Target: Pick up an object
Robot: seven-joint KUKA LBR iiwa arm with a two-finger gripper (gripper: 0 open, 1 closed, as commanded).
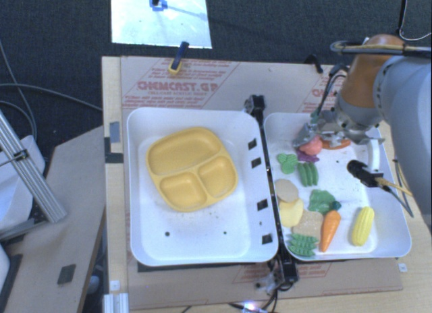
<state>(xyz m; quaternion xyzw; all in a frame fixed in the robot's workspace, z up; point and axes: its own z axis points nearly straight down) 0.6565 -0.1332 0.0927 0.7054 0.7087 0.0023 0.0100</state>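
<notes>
We see the gripper (316, 133) low over the right bin (391, 234), near its far edge, at a pink toy food piece (310, 147). Its state we cannot tell. We judge the piece light, rigid, smooth; grip across its middle.

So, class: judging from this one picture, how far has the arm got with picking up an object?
Done: the arm has reached into the right bin, with its gripper low over a pink toy near the bin's far edge. In hand: nothing clearly; whether it grips the toy cannot be told. Left: a sure grasp and a lift. The carrot and corn lie untouched.
</notes>
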